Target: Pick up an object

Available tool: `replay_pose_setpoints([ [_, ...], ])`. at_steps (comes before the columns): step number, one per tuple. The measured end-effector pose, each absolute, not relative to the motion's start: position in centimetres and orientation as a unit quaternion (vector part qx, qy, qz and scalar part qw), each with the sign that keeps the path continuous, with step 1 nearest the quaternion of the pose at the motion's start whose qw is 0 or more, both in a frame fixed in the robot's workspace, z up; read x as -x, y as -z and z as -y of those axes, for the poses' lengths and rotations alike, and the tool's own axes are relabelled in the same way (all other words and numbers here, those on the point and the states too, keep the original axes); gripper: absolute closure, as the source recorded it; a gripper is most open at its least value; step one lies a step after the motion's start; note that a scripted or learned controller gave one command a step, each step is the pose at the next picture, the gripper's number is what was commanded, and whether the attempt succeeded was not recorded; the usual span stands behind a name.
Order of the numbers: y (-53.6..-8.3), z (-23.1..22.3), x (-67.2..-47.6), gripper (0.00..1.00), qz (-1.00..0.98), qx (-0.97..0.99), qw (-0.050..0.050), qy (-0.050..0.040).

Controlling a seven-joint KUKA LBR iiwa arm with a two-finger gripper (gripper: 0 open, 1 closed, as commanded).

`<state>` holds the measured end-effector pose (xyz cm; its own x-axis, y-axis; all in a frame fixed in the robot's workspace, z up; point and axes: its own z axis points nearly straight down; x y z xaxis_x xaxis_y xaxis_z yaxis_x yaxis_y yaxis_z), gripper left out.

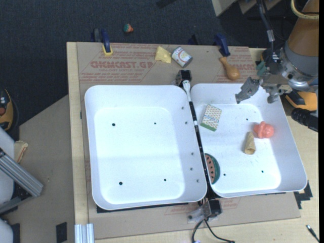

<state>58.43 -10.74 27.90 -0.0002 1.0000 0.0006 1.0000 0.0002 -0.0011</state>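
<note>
In the right bin (283,178) four small things are lying apart from one another. A pink lumpy object (263,130) is sitting near the bin's right edge, and just to its lower left a tan cone (249,143) is lying tilted, its wide end pointing toward the bin's front. A small patterned packet (211,118) with a green and cream print is resting near the bin's left edge, toward the rear. A round green and red piece like a watermelon slice (211,168) is leaning against the left wall near the bin's front left corner.

The pincer (258,91) is hovering over the rear right corner of that bin, its two grey fingers spread apart with nothing between them, well clear of the pink object below it. The arm (304,44) is reaching in from the right, its orange band showing above the wrist.

The left bin (96,135) is standing side by side with the right one, their inner edges touching. On the brown worktop (76,85) behind the bins, a yellow wedge (163,55) and a small white box (181,56) are lying next to each other, and a tan wooden piece (229,68) is lying further right. Blue clamps (105,40) are gripping the worktop's rear edge.
</note>
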Motion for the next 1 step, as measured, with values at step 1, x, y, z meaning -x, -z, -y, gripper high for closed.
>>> replay_pose_setpoints([
  [1,-28.99,10.74,-58.49,1.0,0.707,0.707,-0.001,0.0007],
])
